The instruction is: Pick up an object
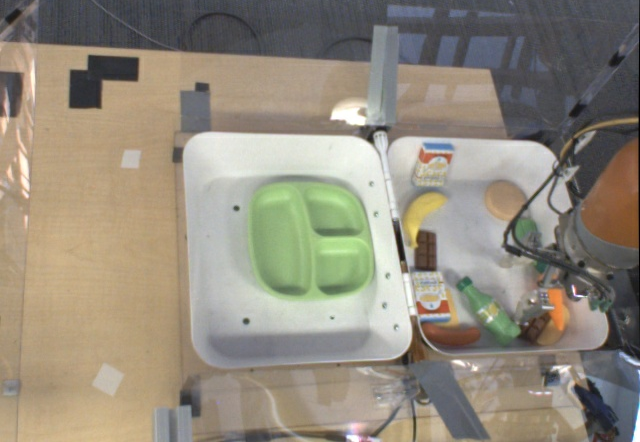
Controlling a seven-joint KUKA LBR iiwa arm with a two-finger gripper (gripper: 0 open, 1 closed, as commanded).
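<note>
In the right bin's (470, 240) near right corner, the gripper (548, 302) hung directly over a small orange object (558, 316). A green bottle (489, 311) lay just to its left, slanting toward that corner. Whether the gripper was open could not be told.

no text legible anywhere. two small cartons in right bin carry printed labels: one at far side (433, 164), white with red and blue patches; one at near side (432, 295), white with orange and blue print. lettering on both too small and blurred to read. chocolate bar (427, 250) between them shows no readable brand.
</note>
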